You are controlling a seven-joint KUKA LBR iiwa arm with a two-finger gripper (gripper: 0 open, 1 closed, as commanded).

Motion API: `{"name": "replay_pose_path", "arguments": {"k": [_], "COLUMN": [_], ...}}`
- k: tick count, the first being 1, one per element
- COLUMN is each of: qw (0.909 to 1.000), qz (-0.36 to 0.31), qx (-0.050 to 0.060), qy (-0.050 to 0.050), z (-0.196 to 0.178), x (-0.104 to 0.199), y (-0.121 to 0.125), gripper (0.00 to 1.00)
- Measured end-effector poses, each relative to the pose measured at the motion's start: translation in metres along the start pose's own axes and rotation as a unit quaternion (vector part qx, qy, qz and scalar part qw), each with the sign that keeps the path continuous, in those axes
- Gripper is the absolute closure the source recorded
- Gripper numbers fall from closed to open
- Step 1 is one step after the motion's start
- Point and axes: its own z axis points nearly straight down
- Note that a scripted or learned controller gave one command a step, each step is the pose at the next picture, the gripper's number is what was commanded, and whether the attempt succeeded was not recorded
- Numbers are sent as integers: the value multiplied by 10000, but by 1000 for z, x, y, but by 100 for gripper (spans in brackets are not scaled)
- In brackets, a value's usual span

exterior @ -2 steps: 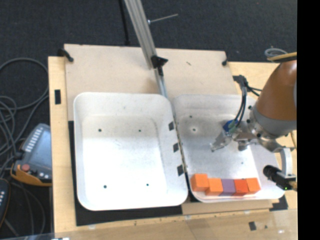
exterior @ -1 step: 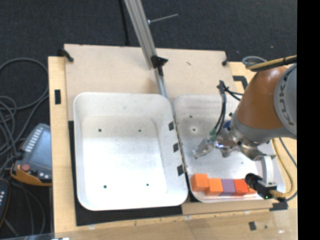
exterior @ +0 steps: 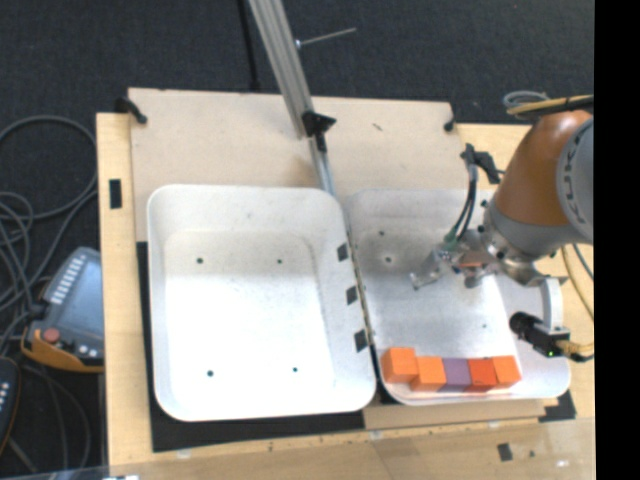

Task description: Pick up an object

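Two thin metal fingers make up the jaws (exterior: 428,274), which sit low over the floor of the right bin (exterior: 400,230), reaching toward nine o'clock from the wrist; nothing shows between them, and whether they stand wide or narrow I cannot tell at this size. At three o'clock from the jaws rises the arm (exterior: 535,183), grey with its orange band, coming in from the right edge and covering the right bin's far right corner. Green and black cables (exterior: 468,203) run down the arm at about one o'clock from the jaws.

At six o'clock from the jaws, well apart from them, a row of blocks (exterior: 455,371) lies along the near wall of the right bin: four orange blocks and one purple block (exterior: 456,372), touching side by side, the purple one third from the left. Bare bin floor lies between the jaws and this row.

At nine o'clock, the left bin (exterior: 250,203) sits just beside the right one, their rims meeting. At twelve o'clock a slanted metal rail (exterior: 283,53) crosses the tabletop (exterior: 230,133). Far out at nine o'clock, off the tabletop, a handheld controller (exterior: 70,308) and loose cords (exterior: 30,168) lie on the dark floor.
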Motion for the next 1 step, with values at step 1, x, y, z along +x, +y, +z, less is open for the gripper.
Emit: {"name": "replay_pose_path", "arguments": {"k": [1], "qw": [10000], "qz": [5], "qx": [1], "qy": [-2], "z": [66], "x": [-72], "y": [24], "gripper": [0]}}
